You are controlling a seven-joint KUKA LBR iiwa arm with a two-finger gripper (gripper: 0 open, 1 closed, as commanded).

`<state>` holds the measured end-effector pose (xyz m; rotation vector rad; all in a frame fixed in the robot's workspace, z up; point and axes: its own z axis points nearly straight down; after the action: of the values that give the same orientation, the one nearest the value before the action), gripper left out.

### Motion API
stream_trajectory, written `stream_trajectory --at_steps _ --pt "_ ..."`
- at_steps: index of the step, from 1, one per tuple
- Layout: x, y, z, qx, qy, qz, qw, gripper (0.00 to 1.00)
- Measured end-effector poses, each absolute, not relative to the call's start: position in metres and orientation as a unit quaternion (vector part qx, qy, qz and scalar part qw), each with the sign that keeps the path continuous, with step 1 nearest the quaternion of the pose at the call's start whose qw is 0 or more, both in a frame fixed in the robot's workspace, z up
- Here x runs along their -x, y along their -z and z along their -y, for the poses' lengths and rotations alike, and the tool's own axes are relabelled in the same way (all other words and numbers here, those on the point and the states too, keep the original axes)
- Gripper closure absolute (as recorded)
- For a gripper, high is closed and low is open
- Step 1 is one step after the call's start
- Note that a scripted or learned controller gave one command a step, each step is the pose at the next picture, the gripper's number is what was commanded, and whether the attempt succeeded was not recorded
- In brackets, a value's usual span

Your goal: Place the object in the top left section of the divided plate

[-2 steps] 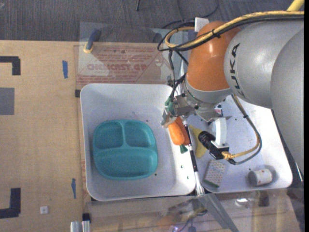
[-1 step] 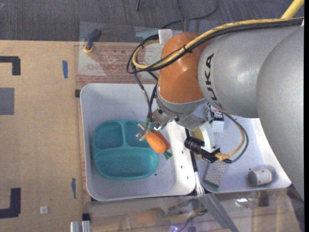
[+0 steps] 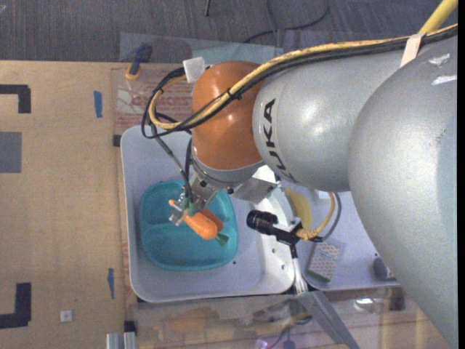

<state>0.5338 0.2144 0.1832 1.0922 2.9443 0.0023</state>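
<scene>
carrot (image 3: 203, 225), a small orange toy with a green tuft at its 4 o'clock end, lies tilted over the teal divided plate (image 3: 163, 253), toward the plate's 2 o'clock part. whether it rests on the plate or hangs just above it i cannot tell. gripper (image 3: 183, 211) sits at the carrot's 10 o'clock end, touching it or nearly so; the wrist hides the fingers, so clenched or released i cannot tell. the plate lies in the left white bin (image 3: 138, 166), and the grey arm (image 3: 320, 122) with its orange band (image 3: 221, 115) covers the bin's 1 o'clock side. to do this step well, i judge the carrot should travel toward the plate's 10 o'clock section, clear the divider ridge, and be let go low so it does not roll.
</scene>
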Motion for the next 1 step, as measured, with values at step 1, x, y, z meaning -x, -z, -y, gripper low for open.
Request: stream_trajectory --at_steps 1 --pt "-0.6188 -0.1665 -0.2095 -0.427 -0.0010 -0.904 0.002 1.00"
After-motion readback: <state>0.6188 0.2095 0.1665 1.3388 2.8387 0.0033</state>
